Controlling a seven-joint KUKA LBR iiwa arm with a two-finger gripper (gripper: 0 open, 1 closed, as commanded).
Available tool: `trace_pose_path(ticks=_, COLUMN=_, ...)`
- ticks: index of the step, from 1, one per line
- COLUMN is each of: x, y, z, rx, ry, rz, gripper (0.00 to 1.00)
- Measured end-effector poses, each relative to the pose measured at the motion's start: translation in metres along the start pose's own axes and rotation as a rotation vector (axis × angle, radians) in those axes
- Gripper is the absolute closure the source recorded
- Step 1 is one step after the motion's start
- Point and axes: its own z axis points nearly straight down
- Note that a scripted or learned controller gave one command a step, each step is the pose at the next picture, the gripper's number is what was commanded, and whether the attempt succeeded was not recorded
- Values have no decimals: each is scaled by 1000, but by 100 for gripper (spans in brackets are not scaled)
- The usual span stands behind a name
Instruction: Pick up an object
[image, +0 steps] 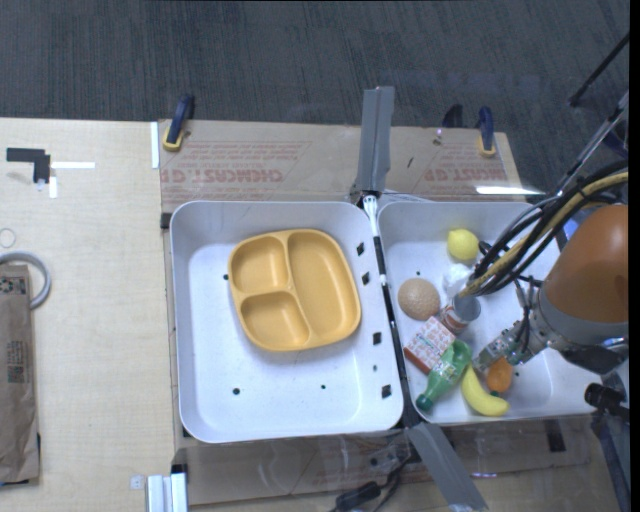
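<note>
The right bin (420, 225) holds several small items: a yellow lemon (462, 243), a tan egg-shaped ball (419, 297), a red-and-white carton (430, 343), a green bottle (443, 374), a yellow banana (483, 397) and a small orange piece (499, 377). A small grey-capped jar (462, 311) lies beside the egg-shaped ball. My gripper (498, 353) hangs low at the bin's right side, just above the orange piece and the banana. The arm's orange band (600, 265) and cables cover the bin's far right part.
The left bin (200, 340) carries a yellow three-compartment plate (295, 288). A grey divider bar (375, 135) stands between the bins at the back. Cardboard lies behind the bins, and a brown paper bag (15, 370) lies at the far left.
</note>
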Motion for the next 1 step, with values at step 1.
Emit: trace_pose_path(ticks=1, x=16, y=8, z=0, rx=1, ry=0, rz=344, gripper=0)
